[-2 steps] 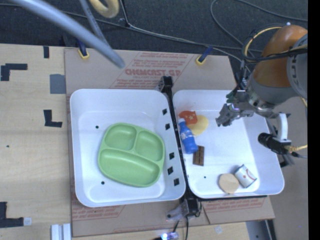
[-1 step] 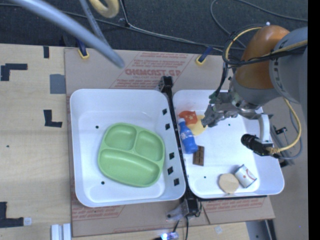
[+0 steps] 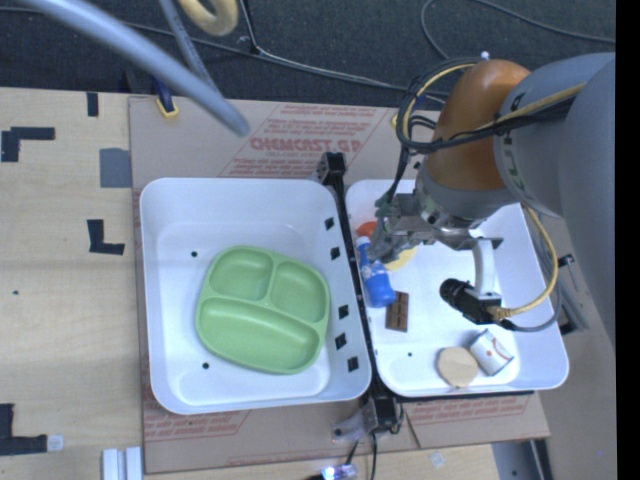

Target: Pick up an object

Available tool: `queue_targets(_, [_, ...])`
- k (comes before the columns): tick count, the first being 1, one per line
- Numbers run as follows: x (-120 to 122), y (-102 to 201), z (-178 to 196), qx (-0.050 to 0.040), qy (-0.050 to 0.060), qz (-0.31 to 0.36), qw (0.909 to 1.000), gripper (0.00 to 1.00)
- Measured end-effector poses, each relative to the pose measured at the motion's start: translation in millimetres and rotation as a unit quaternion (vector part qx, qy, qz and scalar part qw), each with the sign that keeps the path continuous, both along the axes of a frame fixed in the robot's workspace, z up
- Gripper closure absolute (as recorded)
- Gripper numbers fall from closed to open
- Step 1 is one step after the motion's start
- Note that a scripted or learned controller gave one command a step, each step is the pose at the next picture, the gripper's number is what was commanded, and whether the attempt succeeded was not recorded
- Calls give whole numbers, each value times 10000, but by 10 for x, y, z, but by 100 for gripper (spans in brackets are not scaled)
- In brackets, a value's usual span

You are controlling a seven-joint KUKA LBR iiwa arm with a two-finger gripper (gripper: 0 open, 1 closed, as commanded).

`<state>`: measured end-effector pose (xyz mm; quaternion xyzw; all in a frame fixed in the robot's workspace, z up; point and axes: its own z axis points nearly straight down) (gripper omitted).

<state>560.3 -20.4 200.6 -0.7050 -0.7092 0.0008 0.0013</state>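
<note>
The jaws [image 3: 385,236], state indeterminate, sit low at the left edge of the right bin [image 3: 520,363] directly above a blue object [image 3: 379,286], with a brown block [image 3: 398,312] adjacent and a green divided plate [image 3: 264,309] occupying the left bin [image 3: 160,268].

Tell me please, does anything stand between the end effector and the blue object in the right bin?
Nothing visible does. The end effector hangs directly above the blue object, beside the brown block.
</note>
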Motion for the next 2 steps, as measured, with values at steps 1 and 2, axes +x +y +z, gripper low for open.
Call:
queue_targets(1, [-160, 595, 100, 6, -2, 9, 10000, 100])
queue_targets(2, [-231, 1085, 235, 5, -11, 8, 10000, 100])
